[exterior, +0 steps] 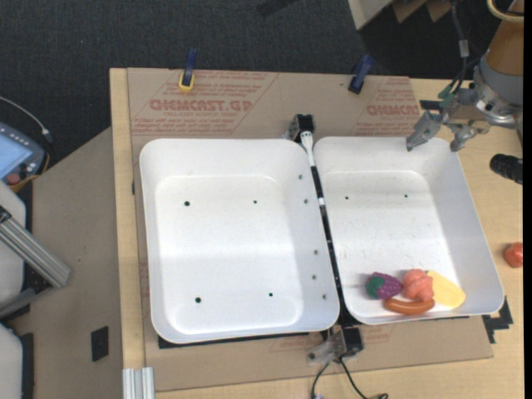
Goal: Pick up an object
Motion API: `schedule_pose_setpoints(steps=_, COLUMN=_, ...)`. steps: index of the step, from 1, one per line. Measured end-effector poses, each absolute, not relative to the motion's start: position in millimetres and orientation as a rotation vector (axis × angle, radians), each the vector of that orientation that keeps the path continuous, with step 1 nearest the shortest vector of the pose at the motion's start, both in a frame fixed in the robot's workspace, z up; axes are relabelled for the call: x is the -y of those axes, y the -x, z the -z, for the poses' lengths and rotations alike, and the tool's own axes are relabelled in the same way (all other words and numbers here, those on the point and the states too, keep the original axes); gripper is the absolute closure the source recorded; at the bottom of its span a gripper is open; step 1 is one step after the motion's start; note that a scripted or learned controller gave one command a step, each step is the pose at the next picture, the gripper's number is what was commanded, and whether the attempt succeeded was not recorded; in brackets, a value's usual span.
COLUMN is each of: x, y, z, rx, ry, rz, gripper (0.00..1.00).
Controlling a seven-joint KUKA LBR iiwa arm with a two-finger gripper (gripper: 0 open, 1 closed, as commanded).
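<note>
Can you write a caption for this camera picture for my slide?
Robot hand open above the right white bin, far from the small plastic toy foods in its near corner.

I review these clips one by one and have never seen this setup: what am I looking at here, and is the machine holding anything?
One camera looks down at a slant on a bench with two shallow white bins. The left bin has only small dark dots on its floor. In the near corner of the right bin lie small toy foods: a purple grape bunch, an orange-red lump, a yellow piece and a sausage. The robot arm reaches in from the right; its pincer hangs open over the right bin's far rim, holding nothing.
</note>
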State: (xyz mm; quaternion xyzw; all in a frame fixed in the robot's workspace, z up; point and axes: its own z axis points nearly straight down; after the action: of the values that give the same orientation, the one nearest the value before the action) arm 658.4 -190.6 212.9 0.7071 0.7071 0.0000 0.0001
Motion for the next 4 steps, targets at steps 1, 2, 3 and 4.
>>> schedule_pose_setpoints(steps=1, x=169, y=-598.0, z=-262, rx=-2.223, ry=-2.225, rz=0.001, gripper=0.0)
schedule_pose_setpoints(steps=2, x=99, y=-545.2, z=-325, rx=-2.227, ry=-2.216, rz=-0.003, gripper=0.0)
schedule_pose_setpoints(steps=3, x=50, y=-476.5, z=-354, rx=-2.228, ry=-2.221, rz=0.003, gripper=0.0)
schedule_pose_setpoints(steps=4, x=-16, y=-480.0, z=-435, rx=-2.224, ry=-2.211, rz=-0.01, gripper=0.0)
